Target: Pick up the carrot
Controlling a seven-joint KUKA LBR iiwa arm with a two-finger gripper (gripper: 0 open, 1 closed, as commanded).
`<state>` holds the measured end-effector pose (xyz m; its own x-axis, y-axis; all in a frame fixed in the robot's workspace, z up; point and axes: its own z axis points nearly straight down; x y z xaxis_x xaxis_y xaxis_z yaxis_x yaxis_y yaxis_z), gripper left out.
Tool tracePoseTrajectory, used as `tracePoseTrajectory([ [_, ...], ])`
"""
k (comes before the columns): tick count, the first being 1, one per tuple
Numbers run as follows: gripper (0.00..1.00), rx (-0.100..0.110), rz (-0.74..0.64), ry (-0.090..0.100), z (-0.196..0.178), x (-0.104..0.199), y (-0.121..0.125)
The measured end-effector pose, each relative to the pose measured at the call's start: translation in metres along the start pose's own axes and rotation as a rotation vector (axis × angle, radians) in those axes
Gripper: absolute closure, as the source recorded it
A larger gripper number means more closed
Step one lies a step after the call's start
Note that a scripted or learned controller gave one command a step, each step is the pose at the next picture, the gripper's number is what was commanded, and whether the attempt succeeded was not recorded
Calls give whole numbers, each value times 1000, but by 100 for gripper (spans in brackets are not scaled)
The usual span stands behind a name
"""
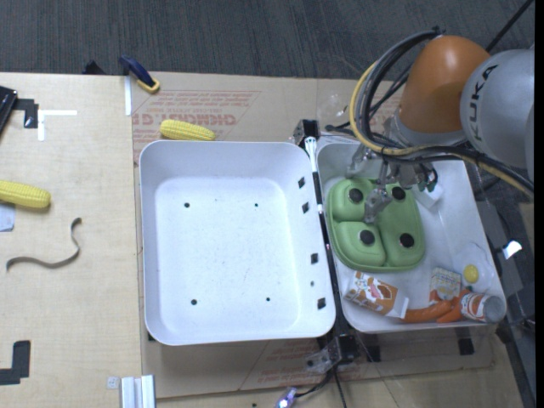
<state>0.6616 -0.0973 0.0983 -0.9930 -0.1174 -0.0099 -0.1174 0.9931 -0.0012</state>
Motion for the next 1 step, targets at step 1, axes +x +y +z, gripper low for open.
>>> tracePoseTrajectory([
  [1, 100, 8, -2, -19, -19, -6, -2],
])
